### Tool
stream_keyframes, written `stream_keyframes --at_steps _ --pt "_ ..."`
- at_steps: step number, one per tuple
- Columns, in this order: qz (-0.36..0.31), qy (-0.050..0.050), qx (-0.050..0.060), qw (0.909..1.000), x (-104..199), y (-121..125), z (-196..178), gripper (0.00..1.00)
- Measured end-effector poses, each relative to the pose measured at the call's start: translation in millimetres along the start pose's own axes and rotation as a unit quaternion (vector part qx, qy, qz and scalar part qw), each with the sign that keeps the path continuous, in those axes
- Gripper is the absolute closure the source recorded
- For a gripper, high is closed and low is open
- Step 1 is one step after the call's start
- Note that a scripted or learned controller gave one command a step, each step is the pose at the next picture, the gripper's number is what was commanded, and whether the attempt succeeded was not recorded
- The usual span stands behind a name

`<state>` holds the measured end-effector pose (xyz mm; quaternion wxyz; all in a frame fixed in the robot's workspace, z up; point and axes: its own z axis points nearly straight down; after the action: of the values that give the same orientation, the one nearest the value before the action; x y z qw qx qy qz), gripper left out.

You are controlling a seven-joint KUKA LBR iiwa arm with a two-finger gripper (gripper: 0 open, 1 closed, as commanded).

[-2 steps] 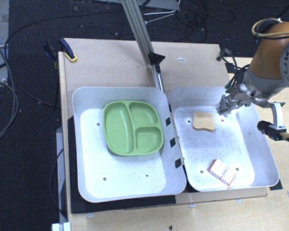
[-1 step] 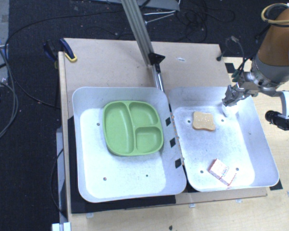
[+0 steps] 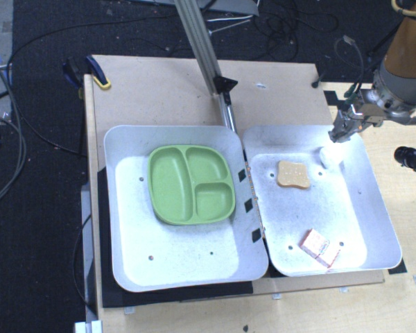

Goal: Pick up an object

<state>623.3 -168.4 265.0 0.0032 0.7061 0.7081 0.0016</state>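
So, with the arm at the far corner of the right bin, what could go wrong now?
1. The pincer hovers by the small white object, which lies against the right bin wall; a finger may hit the wall.
2. White on white: the object could be misjudged.
3. The toast lies nearby and could be nudged.

Two shallow white bins sit side by side: one left of centre [image 3: 125, 255], one right of centre [image 3: 374, 214]. The left bin holds one green divided plate [image 3: 192, 184] with three compartments. The right bin holds three things: one tan toast slice [image 3: 292, 175], one small white object [image 3: 330, 157], one pink-and-white packet [image 3: 317, 247].
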Motion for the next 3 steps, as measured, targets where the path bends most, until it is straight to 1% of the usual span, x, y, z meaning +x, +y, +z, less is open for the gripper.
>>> stream_keyframes --at_steps 1,2,3 --pt "-0.002 0.002 0.003 1.0 46 -1 0 1.0" --pt "-0.003 0.002 0.004 1.0 101 -6 0 1.0" --pt "-0.003 0.002 0.004 1.0 163 -9 9 1.0"
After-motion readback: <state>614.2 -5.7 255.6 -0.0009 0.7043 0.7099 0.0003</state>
